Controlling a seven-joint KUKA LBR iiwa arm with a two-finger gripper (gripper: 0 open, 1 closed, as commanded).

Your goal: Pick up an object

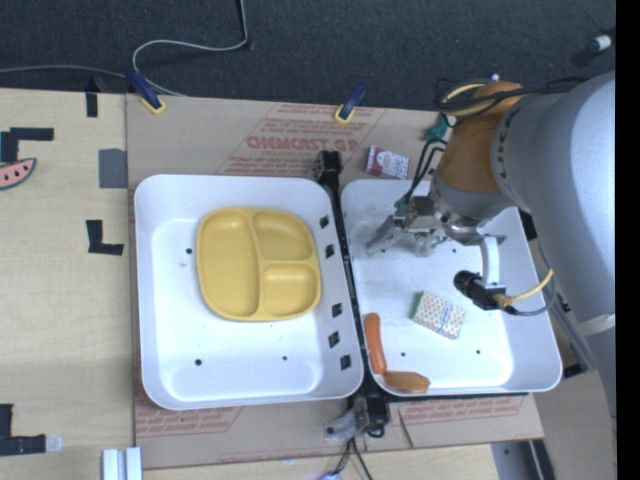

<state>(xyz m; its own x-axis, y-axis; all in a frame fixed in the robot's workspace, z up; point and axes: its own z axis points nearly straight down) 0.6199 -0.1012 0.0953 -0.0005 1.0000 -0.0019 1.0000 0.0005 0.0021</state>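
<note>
Patterned packet (439, 314) lies in right bin (520, 363); hand (385, 234) apart.

Taking the right bin (520, 373) as our mark, we see open floor across its middle. A patterned packet (439, 314) lies right of centre; a hot dog (374, 342) and a bun (406, 380) crowd its lower left corner. The arm (545, 158) (bulky, grey) overhangs its upper right, the gripper (385, 236) its upper left.
</note>
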